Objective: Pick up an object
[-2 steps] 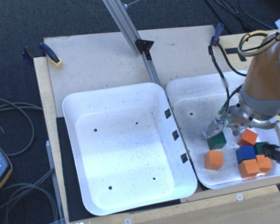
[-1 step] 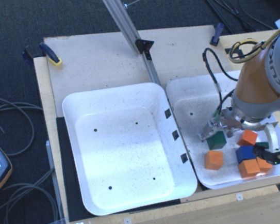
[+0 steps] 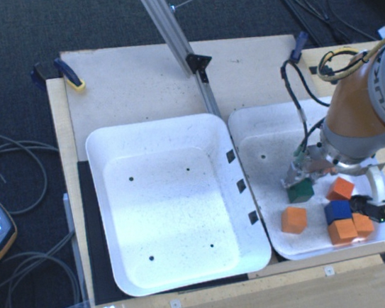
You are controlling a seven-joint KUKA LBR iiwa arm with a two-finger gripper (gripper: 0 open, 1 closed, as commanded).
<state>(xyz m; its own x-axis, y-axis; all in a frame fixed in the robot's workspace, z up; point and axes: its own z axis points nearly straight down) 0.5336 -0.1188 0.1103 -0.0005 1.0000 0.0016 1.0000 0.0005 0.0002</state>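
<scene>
My gripper (image 3: 297,174) hangs low in the right bin (image 3: 264,128), reaching in from the right under the orange-banded wrist. A dark green block (image 3: 300,190) lies directly below and against its tip; whether the block is gripped is hidden. An orange cube (image 3: 294,219) sits a little nearer the front. To the right are a blue block (image 3: 338,210) and further orange blocks (image 3: 342,187) (image 3: 343,232), clustered in the bin's front right corner.
The left bin (image 3: 96,153) stands beside the right one, their rims meeting at black clips (image 3: 241,185). A slanted metal rail (image 3: 173,30) crosses the back of the bench. Cables (image 3: 296,91) hang by the arm.
</scene>
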